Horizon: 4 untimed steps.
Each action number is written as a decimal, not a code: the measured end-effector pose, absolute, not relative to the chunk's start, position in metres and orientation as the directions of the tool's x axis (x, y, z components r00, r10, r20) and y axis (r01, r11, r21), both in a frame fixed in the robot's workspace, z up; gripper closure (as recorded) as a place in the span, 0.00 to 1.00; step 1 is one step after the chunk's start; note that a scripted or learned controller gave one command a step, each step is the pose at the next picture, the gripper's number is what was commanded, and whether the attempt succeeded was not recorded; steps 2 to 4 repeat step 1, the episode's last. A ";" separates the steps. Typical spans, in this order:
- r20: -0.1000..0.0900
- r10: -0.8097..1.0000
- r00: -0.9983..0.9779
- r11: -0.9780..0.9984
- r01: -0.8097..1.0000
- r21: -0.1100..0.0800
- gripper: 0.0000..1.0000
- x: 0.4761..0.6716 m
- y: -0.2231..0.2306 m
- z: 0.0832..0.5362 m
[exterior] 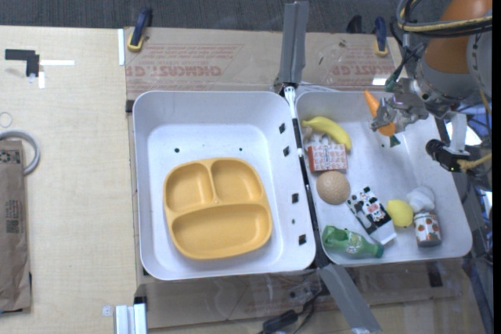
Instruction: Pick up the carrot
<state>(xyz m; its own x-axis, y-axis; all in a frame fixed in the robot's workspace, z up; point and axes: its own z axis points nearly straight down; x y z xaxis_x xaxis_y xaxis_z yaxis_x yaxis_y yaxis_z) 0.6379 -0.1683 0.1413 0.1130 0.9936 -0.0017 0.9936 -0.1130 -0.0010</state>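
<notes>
Carrot up at the far right corner of the right bin, orange tip pointing to the rim, green end under the jaws. Cannot tell whether open, closed or gripping. Banana just left, above a snack box. Lemon near the front. Yellow divided plate in the left bin.

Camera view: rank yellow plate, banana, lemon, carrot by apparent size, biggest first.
1. yellow plate, far the largest
2. banana
3. lemon and carrot: unsure, since the tool covers part of the carrot.
</notes>
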 end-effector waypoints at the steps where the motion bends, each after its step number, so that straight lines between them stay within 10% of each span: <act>1: -0.002 0.980 0.198 -0.198 0.980 -0.003 1.00 0.659 -0.103 0.194; 4: -0.002 0.980 0.198 -0.198 0.980 -0.003 1.00 0.659 -0.103 0.194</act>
